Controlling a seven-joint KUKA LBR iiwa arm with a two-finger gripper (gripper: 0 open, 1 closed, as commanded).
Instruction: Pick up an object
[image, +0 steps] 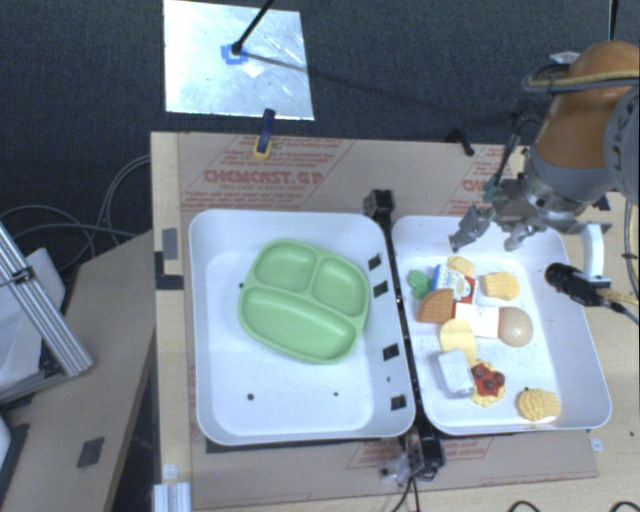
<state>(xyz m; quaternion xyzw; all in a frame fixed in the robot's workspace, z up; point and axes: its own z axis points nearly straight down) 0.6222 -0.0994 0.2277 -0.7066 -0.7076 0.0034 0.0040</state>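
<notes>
Colours, both bins
Left bin (215, 400) white, holds pale green divided plate (305, 300); right bin (585, 385) white with yellow, tan and red-white toy food, yellow corn (538, 404) at 5 o'clock; arm (590, 90) grey with orange band; bench board (300, 175) brown, red lettering

"CHEMCAST GP" on brown board (262, 168)

The scene is viewed by one fixed camera set above the bench (330, 165), angled downward. Both white bins (215, 300) are taken in whole from moderate range.
</notes>
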